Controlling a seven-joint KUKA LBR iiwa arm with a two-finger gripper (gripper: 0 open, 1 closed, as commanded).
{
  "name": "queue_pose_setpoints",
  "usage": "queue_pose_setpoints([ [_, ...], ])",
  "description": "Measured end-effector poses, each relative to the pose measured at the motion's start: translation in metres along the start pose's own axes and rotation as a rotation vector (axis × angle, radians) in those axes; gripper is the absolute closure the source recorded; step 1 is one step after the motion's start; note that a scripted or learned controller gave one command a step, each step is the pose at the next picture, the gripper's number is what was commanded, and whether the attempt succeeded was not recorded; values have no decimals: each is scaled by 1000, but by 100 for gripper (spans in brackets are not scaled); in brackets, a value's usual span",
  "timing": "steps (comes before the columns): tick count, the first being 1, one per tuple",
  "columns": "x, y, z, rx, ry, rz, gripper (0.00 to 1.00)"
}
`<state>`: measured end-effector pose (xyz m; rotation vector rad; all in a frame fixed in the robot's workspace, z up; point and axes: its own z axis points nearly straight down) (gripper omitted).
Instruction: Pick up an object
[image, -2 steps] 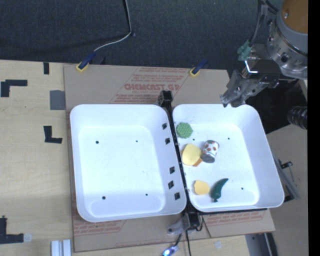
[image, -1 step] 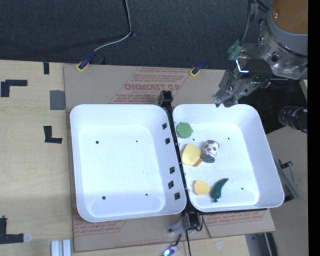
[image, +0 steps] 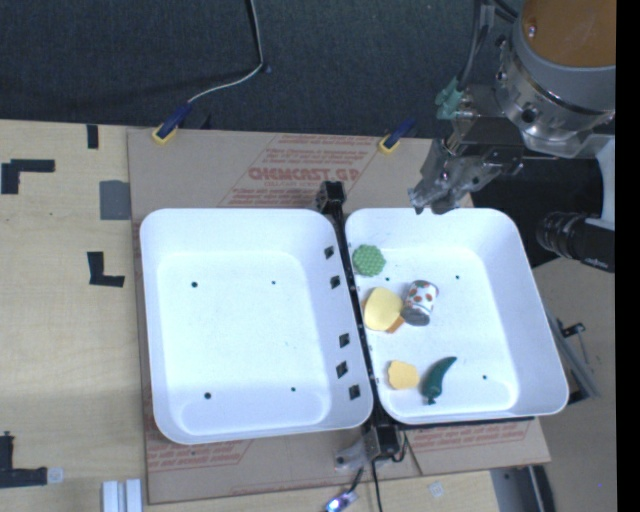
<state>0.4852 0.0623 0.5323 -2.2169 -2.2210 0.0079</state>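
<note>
Grey arm (image: 560, 85), orange band, dark metal wrist with teal fittings.

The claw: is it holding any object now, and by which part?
Nothing is held. The claw hangs above the right bin's far rim, with no object between its fingers.

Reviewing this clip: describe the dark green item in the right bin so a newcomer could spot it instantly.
Start at the right bin, the one below the pincer. Go to its near edge: the dark green pepper-shaped toy lies there, just right of a small yellow piece. It is the only dark, curved, tapering item; the other green thing is round, paler and by the divider.
</note>
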Motion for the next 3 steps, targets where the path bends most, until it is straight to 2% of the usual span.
queue_pose_setpoints([
  [1,21,15,0,0,-1,0,100],
  [3,54,16,0,0,-1,0,100],
])
